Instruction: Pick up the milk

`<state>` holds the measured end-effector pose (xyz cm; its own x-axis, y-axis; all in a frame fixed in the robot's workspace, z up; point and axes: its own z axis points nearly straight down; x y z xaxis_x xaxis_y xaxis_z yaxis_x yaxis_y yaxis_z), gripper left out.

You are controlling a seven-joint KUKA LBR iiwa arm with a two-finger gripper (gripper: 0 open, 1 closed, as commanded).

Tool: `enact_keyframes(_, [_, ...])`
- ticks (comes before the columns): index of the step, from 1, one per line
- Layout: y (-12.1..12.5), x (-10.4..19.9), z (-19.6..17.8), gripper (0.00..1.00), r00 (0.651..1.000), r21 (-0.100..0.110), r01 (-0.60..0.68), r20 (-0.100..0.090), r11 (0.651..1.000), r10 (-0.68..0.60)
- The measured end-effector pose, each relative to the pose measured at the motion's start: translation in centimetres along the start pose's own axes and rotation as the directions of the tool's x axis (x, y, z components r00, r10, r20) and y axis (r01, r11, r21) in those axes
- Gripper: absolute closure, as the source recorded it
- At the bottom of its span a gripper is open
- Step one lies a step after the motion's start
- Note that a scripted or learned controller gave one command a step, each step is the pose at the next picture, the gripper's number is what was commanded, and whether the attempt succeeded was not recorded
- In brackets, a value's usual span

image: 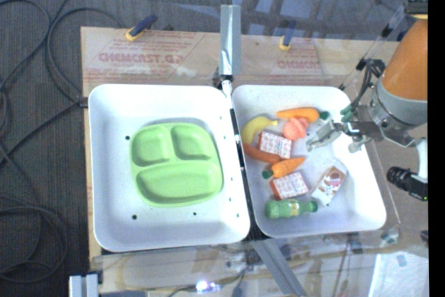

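- The table (104,45), a tan board with faint red lettering, fills the middle of the frame; yellow clamps sit on its upper edge.
- The left bin (104,219), shallow and white, takes the centre-left of the frame and carries a green divided tray (177,163) with three compartments.
- The right bin (365,209), also white, lies just beside it at centre-right and holds all the small food items.
- The arm (410,73), grey with an orange band, enters from the right edge, over the upper right corner of the right bin.
- The jaws (325,133) hang over the upper middle of the right bin, slightly parted, with nothing between them; one metal finger (318,138) points down-left toward the food and does not visibly touch any item.
- A milk carton (275,145), white with red print, lies in the upper left part of the pile, left of the jaws; a second similar carton (289,186) lies below it, lower in the bin.
- A red-and-white packet (331,183) lies tilted at the lower right of the pile.
- A green bottle (289,208) lies on its side near the bin's lower wall.
- Two carrots show: one (299,113) at the top, one (288,166) between the cartons.
- A yellow fruit (255,127) sits at the upper left, and a pinkish-red piece (295,129) just left of the jaws.
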<state>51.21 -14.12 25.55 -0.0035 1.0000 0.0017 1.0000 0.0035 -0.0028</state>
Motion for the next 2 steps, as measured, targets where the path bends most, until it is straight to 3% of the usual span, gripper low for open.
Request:
enact_keyframes(1, [-2.8, -5.5, 4.5, 0.0, 1.0, 0.0, 0.008, 0.002, 1.0, -0.008])
enact_keyframes(2, [-0.7, -7.7, 14.7, 0.0, 0.998, -0.003, 0.055, -0.004, 0.998, -0.056])
